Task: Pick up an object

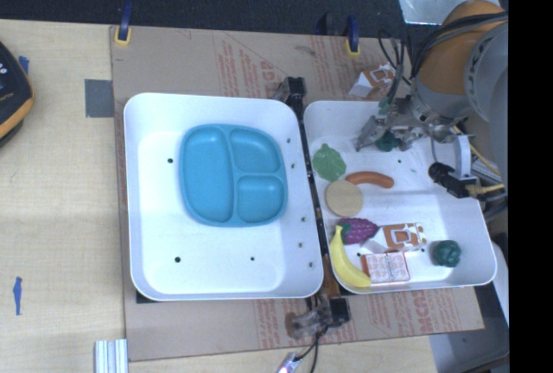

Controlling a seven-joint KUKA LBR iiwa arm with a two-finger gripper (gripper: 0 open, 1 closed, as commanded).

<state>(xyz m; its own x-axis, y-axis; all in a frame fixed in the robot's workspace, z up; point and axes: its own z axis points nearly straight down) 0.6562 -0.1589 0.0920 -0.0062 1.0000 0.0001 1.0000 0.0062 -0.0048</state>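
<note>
In the right-hand bin (484, 272), near its far edge, the gripper (383, 136) hangs low over the white floor, with the grey arm (467, 60) and its orange band reaching in from the right. Its fingers are small and dark against a cluster of metal parts, so I cannot tell whether they stand apart or together; nothing can be made out between them.

The objects lie nearer the viewer in the same bin. A green leafy piece (328, 162) sits close to the bin's left wall, just beside a red-orange sausage (370, 180) that lies roughly crosswise. Just below these rests a round tan disc (344, 198), perhaps a cookie or a slice of bread. Below that, a purple item (357, 230) touches the top of a yellow banana (344, 263), which curves along the bin's lower left corner. To the right of the banana lie two small cartons, one white with an orange print (404, 236) and one reddish (386, 268); they are just beside each other. A dark green lump (447, 253) sits alone near the lower right corner, well apart from the gripper.

The left bin (155, 259) holds a light blue divided plate (232, 173) with three compartments, lying flat near its middle.

Both bins rest on a brown cardboard sheet (216, 60) on the wooden bench (52, 207).
</note>
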